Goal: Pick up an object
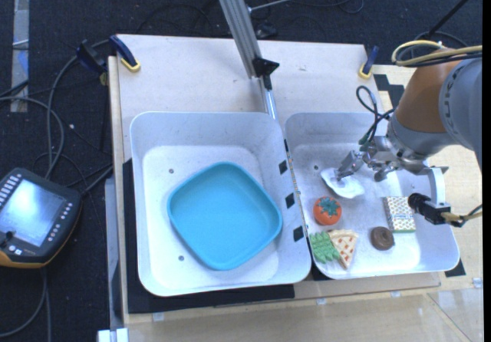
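In the right bin lie a small white object, a red tomato toy, a pizza slice toy with a green leafy piece, a brown round piece and a patterned square card. My gripper hangs low over the bin's middle, its fingers spread apart, one fingertip just above the white object's upper edge. I see nothing between the fingers.
The left bin holds a blue square plate. A slanted metal pole crosses above the bins' shared back edge. A yellow cable and the arm's orange band sit at the right. A handheld pendant lies on the floor at left.
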`<control>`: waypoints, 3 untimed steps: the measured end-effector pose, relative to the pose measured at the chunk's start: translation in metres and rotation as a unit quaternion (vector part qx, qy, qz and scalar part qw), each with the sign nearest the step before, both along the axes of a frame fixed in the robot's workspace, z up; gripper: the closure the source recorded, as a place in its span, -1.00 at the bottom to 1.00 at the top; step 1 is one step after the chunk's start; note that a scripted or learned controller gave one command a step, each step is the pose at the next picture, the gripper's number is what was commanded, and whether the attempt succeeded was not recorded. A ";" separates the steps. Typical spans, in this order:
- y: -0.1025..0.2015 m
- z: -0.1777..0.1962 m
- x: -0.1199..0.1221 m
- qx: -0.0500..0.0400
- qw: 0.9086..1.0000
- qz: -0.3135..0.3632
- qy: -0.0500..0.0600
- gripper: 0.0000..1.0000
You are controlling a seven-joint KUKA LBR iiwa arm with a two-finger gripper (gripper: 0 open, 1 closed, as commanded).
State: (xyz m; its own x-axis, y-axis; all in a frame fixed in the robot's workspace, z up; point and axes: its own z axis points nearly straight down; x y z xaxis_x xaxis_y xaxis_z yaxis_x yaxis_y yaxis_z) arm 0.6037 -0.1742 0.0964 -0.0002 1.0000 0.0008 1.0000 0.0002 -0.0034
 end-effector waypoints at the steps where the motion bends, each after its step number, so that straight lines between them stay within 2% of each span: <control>1: 0.000 0.012 0.001 -0.001 1.000 0.000 -0.002 1.00; 2: -0.002 0.076 0.002 -0.001 1.000 0.000 -0.004 1.00; 3: -0.002 0.109 0.002 -0.001 1.000 0.000 -0.003 1.00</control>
